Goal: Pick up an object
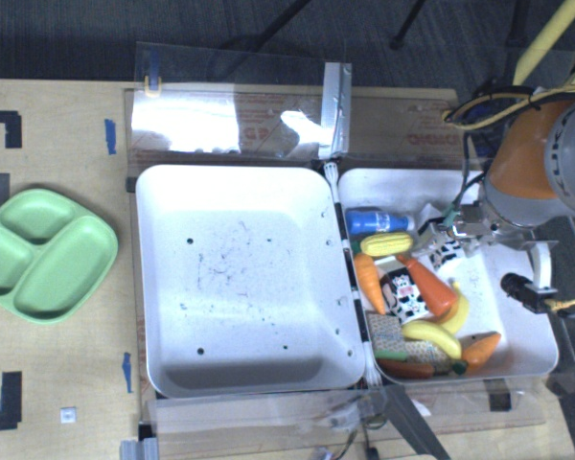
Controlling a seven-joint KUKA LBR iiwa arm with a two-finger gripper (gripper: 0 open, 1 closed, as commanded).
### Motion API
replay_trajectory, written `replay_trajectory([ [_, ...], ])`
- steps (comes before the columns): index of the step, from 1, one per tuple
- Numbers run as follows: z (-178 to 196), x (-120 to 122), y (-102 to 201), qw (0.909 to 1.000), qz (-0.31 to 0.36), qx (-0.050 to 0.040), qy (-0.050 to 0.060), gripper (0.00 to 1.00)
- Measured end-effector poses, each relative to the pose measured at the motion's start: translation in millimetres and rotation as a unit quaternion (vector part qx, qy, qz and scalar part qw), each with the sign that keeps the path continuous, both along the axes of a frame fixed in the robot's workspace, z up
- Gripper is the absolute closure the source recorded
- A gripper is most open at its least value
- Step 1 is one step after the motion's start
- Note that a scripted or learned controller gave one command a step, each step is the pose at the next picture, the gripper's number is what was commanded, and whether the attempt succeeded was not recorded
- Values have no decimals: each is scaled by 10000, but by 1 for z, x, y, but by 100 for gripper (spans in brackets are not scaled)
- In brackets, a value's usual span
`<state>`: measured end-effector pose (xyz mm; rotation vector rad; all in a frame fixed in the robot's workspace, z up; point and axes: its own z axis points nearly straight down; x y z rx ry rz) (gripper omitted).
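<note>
- Gripper point(448, 230) hovers low over the right bin point(529, 348), above the toy pile; I cannot tell its jaw state.
- Target the yellow corn point(385, 245), beside the blue bottle point(376, 222); descend straight.

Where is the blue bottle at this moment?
The blue bottle lies on its side in the right bin, near its back left corner, just behind the corn cob and close to the wall shared with the left bin.

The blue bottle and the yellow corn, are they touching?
Touching. The camera view shows the corn lying right against the lower side of the blue bottle, with no white bin floor between them.
</note>
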<state>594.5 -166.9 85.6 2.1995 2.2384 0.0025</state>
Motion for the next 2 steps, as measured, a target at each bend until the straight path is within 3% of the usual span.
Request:
replay_trajectory([
  [1, 10, 2, 0, 10000, 7, -7, -15, 100],
  [2, 106, 15, 24, 9960, -893, 2, 24, 100],
])
